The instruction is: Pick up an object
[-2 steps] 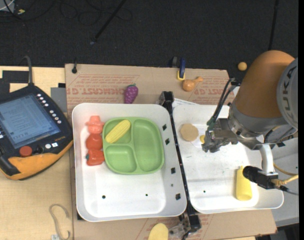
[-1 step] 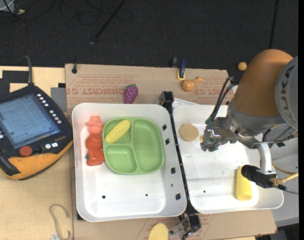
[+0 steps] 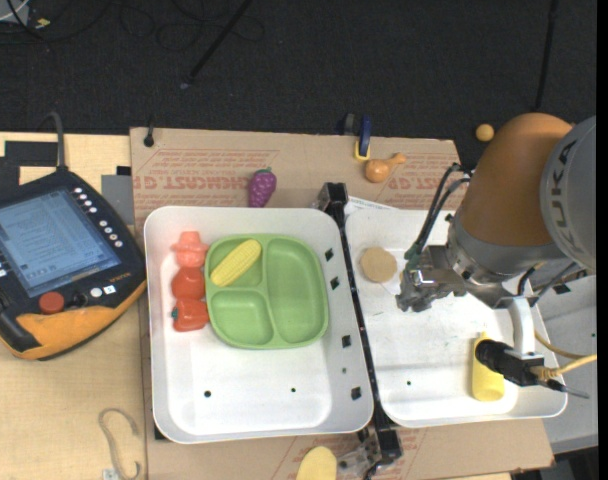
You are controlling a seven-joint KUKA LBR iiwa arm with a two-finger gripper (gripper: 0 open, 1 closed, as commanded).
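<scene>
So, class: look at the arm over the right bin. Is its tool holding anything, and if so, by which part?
It cannot be told: the tool hangs over the right bin, beside the tan disc, with its tips too dark to read.

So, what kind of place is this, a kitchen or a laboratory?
Most likely a robotics lab bench, not a kitchen: a grey and orange robot arm reaches over two white bins holding toy food, and a control pendant with a screen lies beside them.

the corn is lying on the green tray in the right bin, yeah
Not quite: the corn does lie on the green tray, but that tray sits in the left bin, not the right one. The camera view shows it.
</scene>
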